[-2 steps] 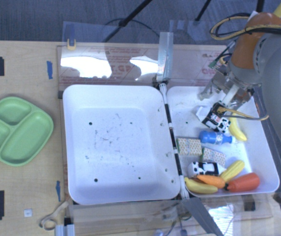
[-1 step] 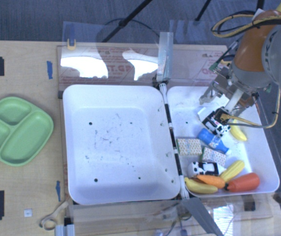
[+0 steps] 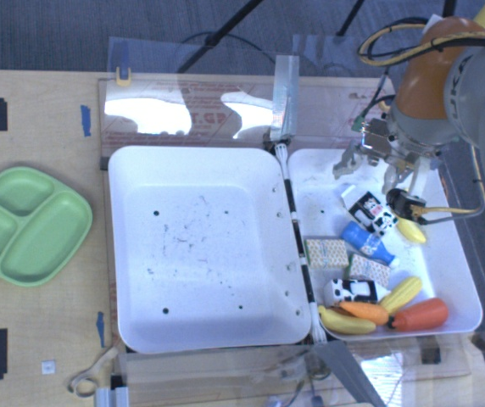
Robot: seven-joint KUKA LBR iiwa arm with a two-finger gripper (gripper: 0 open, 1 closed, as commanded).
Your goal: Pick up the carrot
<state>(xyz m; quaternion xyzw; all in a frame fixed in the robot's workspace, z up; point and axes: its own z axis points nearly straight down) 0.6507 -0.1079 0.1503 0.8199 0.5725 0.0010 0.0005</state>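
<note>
Your small tapered orange carrot [image 3: 364,310] is lying flat atop a yellow banana [image 3: 347,321], while the two-finger gripper [image 3: 368,164] is hanging spread open, gripping nothing.

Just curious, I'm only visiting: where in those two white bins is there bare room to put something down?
The left white bin has bare floor from wall to wall. In the right white bin, a small free patch lies at its far left, between the divider and the grey arm's gripper. The near half is crowded: orange carrot, yellow bananas, red pepper-like toy, blue packet.
</note>
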